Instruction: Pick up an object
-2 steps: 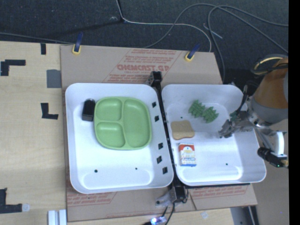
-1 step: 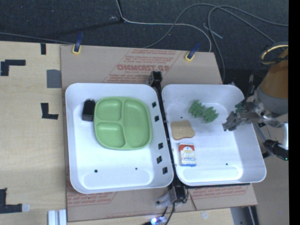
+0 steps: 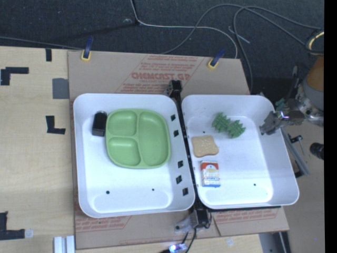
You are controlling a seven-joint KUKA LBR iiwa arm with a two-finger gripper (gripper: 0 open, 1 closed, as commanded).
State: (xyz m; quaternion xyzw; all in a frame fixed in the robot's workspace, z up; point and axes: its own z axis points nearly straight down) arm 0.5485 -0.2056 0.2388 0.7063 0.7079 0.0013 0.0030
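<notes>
The right bin holds a spiky green toy at its back, a tan slice of toast near its left wall and a small red and white carton in front of that. My gripper hangs over the right bin's right rim, to the right of the green toy and apart from it. Nothing shows between its dark fingers. In the left bin lie a green divided plate and a small black block to its left.
Both bins rest on a brown cardboard sheet on the wooden bench. Black clips run along the seam between the bins. Cables trail over the dark floor behind. The arm's grey body stands at the right.
</notes>
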